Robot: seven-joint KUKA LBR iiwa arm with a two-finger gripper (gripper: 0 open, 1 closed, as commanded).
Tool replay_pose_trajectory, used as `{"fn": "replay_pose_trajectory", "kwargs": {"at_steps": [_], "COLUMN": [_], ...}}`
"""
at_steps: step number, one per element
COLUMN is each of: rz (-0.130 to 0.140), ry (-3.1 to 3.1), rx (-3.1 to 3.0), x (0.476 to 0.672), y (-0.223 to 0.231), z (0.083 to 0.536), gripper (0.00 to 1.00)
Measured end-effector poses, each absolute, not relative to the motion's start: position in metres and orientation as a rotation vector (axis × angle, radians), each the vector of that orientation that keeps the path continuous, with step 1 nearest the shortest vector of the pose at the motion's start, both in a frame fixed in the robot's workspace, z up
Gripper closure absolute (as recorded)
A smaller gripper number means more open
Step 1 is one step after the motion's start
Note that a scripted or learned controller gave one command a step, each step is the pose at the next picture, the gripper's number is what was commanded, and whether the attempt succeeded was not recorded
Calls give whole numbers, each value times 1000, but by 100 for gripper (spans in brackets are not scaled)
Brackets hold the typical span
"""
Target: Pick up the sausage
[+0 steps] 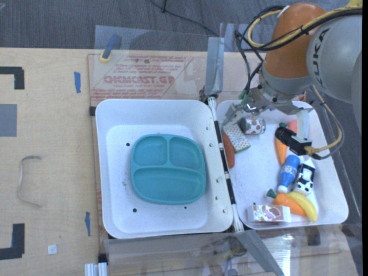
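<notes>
My gripper (251, 103) sits over the far end of the right bin (336, 180), just below my orange wrist band, close to that bin's far wall. I cannot tell how it is set; it's small and cluttered by cables in this view, and nothing is visibly held in it.

The sausage (229, 150) lies against the left wall of the right bin, hard by the divider between the two bins. It's reddish-brown and slim, with its long axis running roughly near-to-far along that wall (so about parallel to the divider). Its far end is partly tucked under or beside a checkered item (237, 136).

Key relation: the sausage lies nearer the camera than my gripper and a bit to the view's left. My judgement is that the coming move is a short shift that way and then down, with the grasp taken across the sausage's narrow width.

Risk, as I judge it: the bin wall is touching or nearly touching the sausage on one side, leaving little room there. A small grey-and-white toy (253, 125) lies just beside my gripper and between it and the target line.

Left bin (109, 154) holds a teal divided plate (168, 169), not relevant.
</notes>
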State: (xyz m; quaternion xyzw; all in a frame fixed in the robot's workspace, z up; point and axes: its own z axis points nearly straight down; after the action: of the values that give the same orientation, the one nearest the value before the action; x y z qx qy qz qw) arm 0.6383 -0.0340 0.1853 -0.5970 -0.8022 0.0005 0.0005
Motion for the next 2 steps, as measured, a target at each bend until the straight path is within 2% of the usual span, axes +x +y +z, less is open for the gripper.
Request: {"fn": "replay_pose_trajectory", "kwargs": {"at_steps": [1, 2], "rz": [0, -3], "ry": [-2655, -2588], "rx": [-1679, -1788], "x": [607, 595], "y": [-100, -103], "z": [144, 95], "gripper": [0, 0]}}
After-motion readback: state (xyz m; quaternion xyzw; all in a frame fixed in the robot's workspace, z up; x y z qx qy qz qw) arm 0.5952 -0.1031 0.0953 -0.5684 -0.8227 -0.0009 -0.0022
